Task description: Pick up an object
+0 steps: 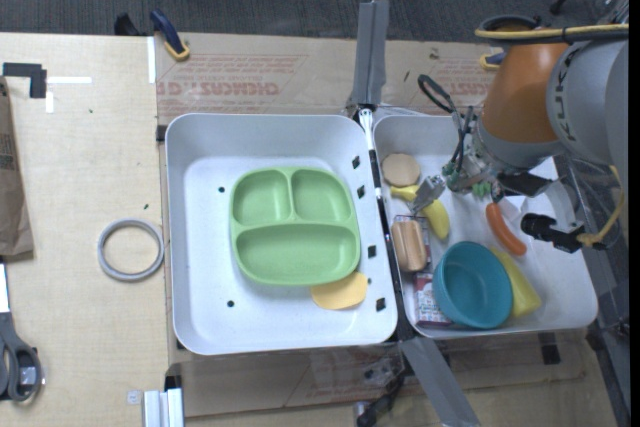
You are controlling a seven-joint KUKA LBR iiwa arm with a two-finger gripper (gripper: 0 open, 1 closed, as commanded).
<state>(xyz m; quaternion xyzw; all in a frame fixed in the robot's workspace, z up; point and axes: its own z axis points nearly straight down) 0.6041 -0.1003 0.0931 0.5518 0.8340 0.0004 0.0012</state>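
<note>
My gripper (432, 190) hangs low in the right bin (570, 315) just above the banana (436, 218); its grip I cannot tell.

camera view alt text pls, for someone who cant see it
A grey and orange robot arm reaches from the right into the right white bin, its gripper low over a banana near a teal bowl. The left bin holds a green divided plate.
</note>
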